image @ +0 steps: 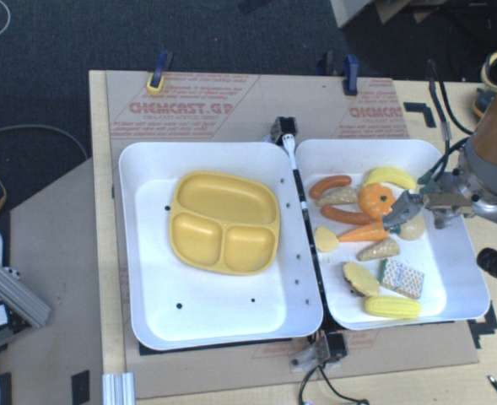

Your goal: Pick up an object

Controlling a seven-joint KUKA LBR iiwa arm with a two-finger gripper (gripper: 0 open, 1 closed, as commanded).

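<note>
The right bin (459,260) holds several toy foods. Among them are a banana (390,176), an orange pumpkin (375,199), two red sausages (330,186), a carrot (362,233), a corn cob (391,307) and a checkered packet (402,278). My gripper (402,211) reaches in from the right and hangs low just right of the pumpkin, above the carrot's thick end. A pale round piece (413,229) lies right under it. I see nothing clearly held.
In the left bin (147,251) lies a yellow divided plate (224,222). A black divider strip (303,226) runs between the bins. Two clamps (157,72) stand at the board's far edge. Cables cross the back right corner (438,99).
</note>
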